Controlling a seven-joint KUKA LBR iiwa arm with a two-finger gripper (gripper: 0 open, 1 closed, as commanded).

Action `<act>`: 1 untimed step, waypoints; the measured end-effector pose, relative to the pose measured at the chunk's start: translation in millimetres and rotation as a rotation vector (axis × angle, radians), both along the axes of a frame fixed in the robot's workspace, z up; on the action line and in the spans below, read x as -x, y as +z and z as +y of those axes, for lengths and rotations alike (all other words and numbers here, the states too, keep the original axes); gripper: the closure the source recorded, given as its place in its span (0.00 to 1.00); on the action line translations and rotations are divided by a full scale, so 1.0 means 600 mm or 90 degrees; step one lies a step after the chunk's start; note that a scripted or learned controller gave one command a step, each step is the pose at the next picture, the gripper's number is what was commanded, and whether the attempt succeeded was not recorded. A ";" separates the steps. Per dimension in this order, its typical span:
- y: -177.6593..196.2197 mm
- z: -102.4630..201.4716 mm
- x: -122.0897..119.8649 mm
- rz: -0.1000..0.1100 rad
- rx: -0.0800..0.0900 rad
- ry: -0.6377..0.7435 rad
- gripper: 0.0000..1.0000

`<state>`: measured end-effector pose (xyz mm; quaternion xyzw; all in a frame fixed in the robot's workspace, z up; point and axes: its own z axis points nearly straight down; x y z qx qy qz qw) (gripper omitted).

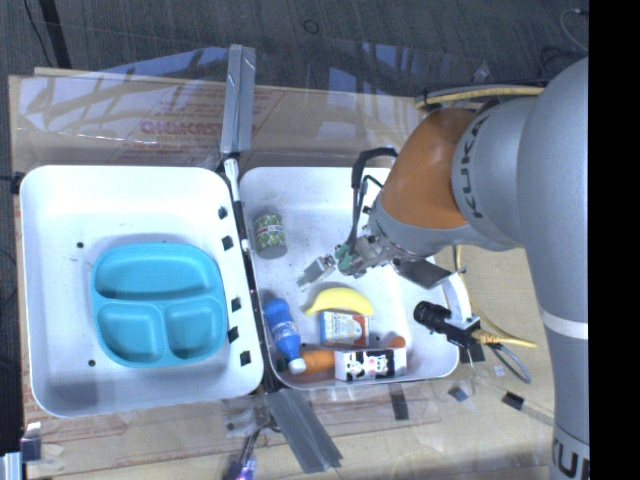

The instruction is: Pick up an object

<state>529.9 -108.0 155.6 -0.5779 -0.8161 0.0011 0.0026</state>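
My gripper (pixel 333 264) hangs low in the right bin (pixel 300 193), near its middle. Just below it lies a yellow banana (pixel 338 299), apart from the gripper by a small gap. Nothing shows between the gripper's tips. A small green can (pixel 268 234) stands to the gripper's left. Along the bin's front edge lie a blue bottle (pixel 282 330), an orange carrot-like piece (pixel 316 362), a small box with a red and orange label (pixel 345 326) and a black-and-white patterned carton (pixel 369 365).
The left bin (pixel 60 198) holds a blue divided tray (pixel 158 302). The grey arm with its orange band (pixel 430 178) covers the right bin's right side. A metal divider (pixel 237 98) runs between the bins at the back.
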 end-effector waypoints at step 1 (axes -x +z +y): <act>-0.094 -0.061 0.063 -0.017 0.004 -0.021 0.00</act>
